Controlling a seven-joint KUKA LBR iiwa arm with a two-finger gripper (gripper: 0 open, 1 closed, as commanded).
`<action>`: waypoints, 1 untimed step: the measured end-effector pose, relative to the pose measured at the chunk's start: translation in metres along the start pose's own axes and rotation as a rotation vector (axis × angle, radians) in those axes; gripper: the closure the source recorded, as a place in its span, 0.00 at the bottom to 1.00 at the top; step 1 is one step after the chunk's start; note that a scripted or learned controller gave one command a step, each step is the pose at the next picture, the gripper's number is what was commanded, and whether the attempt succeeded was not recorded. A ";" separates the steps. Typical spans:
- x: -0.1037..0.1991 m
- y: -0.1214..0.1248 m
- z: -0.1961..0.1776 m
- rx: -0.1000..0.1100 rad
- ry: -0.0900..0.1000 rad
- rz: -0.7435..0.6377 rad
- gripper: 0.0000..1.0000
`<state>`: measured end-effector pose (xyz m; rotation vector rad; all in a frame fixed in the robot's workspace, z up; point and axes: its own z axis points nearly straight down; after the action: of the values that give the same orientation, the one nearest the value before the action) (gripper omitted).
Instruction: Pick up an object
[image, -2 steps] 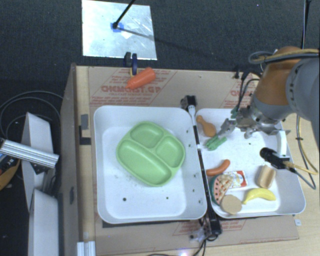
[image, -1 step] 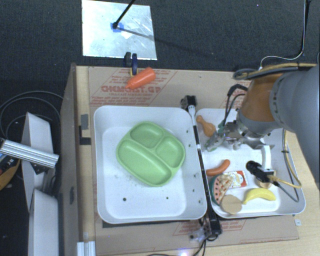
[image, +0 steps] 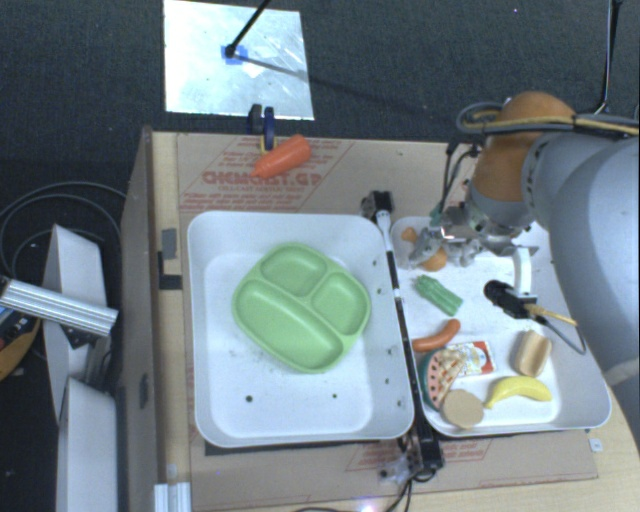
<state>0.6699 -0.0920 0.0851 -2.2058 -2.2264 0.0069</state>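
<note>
**Poised Over a Crowded Bin**

Far left on the tabletop (image: 330, 165), outside both bins, a toy carrot (image: 282, 156) lying on printed cardboard. Next, in the left bin (image: 225, 400), a green divided plate (image: 300, 308), alone and well apart from the action.

Across the divide, in the right bin (image: 575, 405), a jumble of toy food. Nearest the divider and up by the far wall, a small orange piece (image: 433, 261) (the likeliest target, judging by position alone), directly beneath the jaws. Impossible to tell whether open or shut, or gripping anything at all: too much metal and cable in the way.

Just below, a green piece (image: 438, 295), then a sausage (image: 436, 335) and a pizza slice (image: 440, 375) touching a round biscuit (image: 463, 408). Further right, a banana (image: 518, 390) and a bread roll (image: 531, 352). Last, reaching in from the right edge, the grey arm (image: 580, 200).

Plenty to go wrong from here. Tucked so near the bin's corner, not much room to close cleanly: easy to clip the wall rather than the piece. Easy, too, to squeeze off-centre and send something so small and rounded skidding away. Also near enough to be nudged on a sloppy descent, the green piece. Most probable failure, on this evidence: coming up with nothing.
</note>
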 end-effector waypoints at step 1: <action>0.008 -0.001 0.001 -0.008 -0.003 0.004 0.00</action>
<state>0.6685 -0.0839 0.0843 -2.2161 -2.2274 0.0012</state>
